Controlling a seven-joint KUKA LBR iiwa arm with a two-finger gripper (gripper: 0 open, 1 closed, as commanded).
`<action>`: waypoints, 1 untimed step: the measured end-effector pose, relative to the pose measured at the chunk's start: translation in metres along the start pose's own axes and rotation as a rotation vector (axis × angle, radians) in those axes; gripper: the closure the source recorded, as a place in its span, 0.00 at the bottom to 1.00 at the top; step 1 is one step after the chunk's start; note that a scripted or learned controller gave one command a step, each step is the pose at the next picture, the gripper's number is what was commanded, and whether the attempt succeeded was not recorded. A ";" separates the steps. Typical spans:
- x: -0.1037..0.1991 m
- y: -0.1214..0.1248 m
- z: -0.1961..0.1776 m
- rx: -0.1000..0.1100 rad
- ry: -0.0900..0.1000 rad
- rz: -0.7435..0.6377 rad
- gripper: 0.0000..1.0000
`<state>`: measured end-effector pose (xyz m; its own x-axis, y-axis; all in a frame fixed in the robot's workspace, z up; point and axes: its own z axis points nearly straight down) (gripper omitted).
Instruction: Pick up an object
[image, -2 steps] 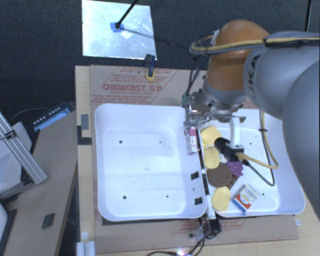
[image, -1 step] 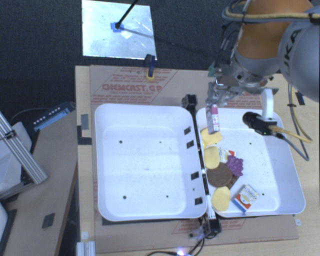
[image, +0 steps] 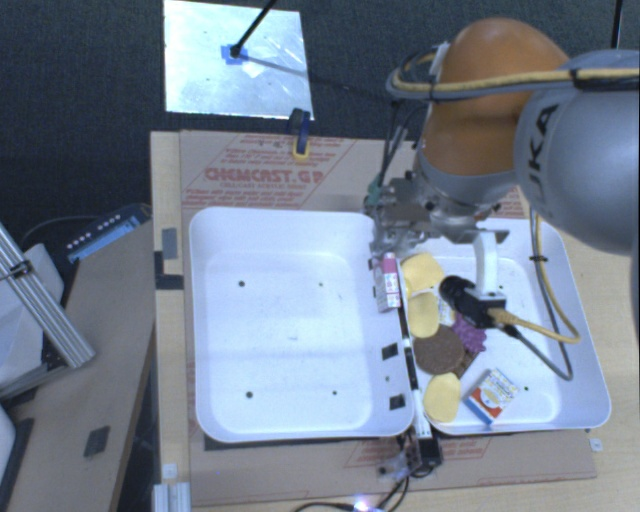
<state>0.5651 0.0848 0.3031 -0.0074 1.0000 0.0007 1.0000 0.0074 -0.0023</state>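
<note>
Surface (image: 120, 300) is carrying two white bins; using the divider (image: 405, 340) as reference. Left bin (image: 290, 330) is sitting left of it. Gripper (image: 392, 248) is hanging at the divider's far end; fingers' state: can't tell. Pink carton (image: 390, 285) is leaning on the divider. Yellow pieces (image: 422, 272), brown disc (image: 440, 352), orange-blue box (image: 492, 392) are lying just right of it, in the right bin (image: 570, 400).

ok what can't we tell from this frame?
- Gripper: its fingers sit under the wrist housing in the camera view, so what they touch is unclear.
- Pink-labelled item at the right bin's left wall: label too small to read.
- Purple object: partly covered by the black cable fitting.
- Arm: cut off by the top and right edges.
</note>
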 end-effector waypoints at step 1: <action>-0.001 -0.004 -0.018 -0.005 0.000 0.003 1.00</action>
<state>0.5607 0.0841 0.3209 -0.0045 1.0000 0.0009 1.0000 0.0045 0.0027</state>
